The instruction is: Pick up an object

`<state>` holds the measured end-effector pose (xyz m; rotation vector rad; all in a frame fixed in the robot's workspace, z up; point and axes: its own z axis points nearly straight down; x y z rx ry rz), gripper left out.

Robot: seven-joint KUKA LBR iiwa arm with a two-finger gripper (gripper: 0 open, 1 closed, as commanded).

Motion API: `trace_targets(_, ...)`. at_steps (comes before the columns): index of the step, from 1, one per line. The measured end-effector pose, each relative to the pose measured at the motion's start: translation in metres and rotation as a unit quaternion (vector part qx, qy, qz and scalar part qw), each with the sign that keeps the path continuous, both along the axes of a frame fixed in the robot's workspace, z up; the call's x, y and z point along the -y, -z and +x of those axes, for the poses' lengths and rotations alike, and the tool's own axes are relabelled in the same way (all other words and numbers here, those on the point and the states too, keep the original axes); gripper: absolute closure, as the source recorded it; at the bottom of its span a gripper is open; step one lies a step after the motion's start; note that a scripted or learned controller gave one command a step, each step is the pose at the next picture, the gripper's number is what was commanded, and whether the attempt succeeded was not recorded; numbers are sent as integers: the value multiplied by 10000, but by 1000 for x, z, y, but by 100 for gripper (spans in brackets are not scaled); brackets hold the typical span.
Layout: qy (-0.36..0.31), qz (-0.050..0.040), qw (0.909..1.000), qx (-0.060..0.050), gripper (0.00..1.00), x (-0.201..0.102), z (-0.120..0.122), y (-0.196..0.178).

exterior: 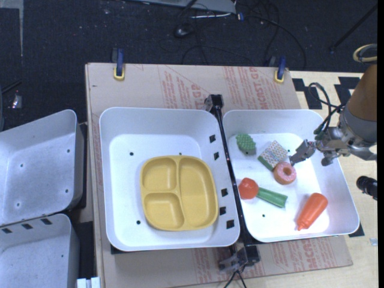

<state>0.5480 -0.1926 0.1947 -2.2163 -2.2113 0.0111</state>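
Toys lay in the right bin (345, 179): pink doughnut (284, 173), checkered block (273, 154), green piece (245, 143), red-and-green radish (259, 192), orange carrot (311, 210). Gripper (302, 152) hovered just beside the doughnut, grasping nothing; finger spread indiscernible. Yellow divided plate (179, 192) occupied the left bin (114, 179).

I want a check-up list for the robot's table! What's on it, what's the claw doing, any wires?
Surface: wooden bench bearing left bin and right bin.
Job's things: right bin holds green piece, speckled block, pink donut, red-and-green toy, orange carrot.
Clutter: yellow divided plate in left bin.
Grippers: gripper beside the donut, holding nothing.
Cables: black wires on floor.
Surroundings: yellow clamps; spare white bins at left.
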Motion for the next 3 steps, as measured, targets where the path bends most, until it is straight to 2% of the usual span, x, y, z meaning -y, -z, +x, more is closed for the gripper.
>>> trace_targets(1,-17,-14,10000,62,0,0,3,-7)
trace_targets(3,-4,-6,10000,36,0,-7,-7,86)
